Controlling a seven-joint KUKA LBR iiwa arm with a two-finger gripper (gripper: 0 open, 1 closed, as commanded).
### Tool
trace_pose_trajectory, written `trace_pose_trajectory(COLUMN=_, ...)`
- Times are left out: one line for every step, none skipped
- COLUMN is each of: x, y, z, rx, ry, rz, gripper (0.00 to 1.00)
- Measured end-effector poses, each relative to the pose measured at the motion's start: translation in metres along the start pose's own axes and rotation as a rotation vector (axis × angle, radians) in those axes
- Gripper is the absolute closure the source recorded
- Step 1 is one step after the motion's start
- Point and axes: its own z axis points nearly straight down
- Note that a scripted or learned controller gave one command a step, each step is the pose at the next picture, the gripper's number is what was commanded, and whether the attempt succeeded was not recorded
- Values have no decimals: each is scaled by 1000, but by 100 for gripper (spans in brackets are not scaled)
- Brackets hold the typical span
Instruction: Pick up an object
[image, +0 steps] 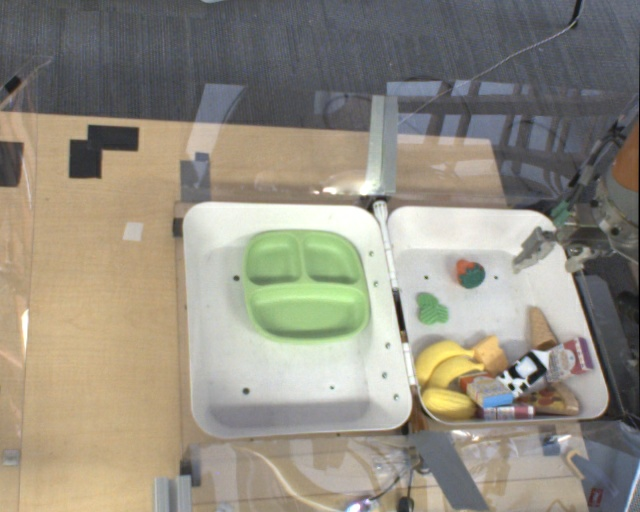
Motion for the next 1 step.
trace_pose_trajectory(x=18, y=35, z=145, rx=-9, ry=-2, rz=56, gripper=0)
